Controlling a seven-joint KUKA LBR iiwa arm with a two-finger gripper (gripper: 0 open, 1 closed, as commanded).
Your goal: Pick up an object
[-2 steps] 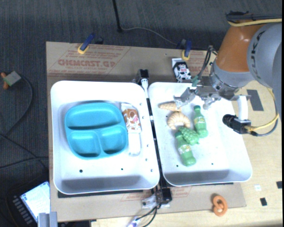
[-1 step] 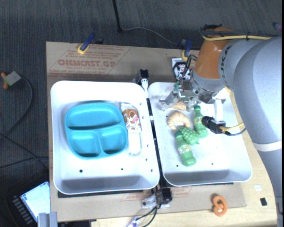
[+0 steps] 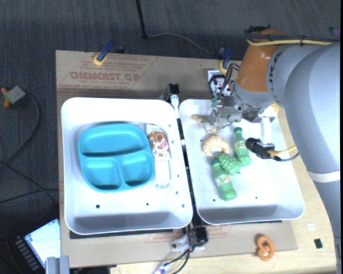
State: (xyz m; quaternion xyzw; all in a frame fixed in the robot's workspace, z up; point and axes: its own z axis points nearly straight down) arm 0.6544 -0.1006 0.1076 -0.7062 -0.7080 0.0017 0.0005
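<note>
camera view: two green bottles [image 3: 233,163]

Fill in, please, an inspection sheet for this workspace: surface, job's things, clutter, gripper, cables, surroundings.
Surface: brown board bearing a left bin and a right bin, side by side.
Job's things: in the right bin, a tan shell, a green bottle, a green bunch. In the left bin, a blue tray and a snack packet beside it.
Clutter: orange ring on the board.
Gripper: gripper low over the right bin's far end; finger state unclear.
Cables: black cable on the floor; yellow cable along the arm.
Surroundings: grey carpet, small block on it.
</note>
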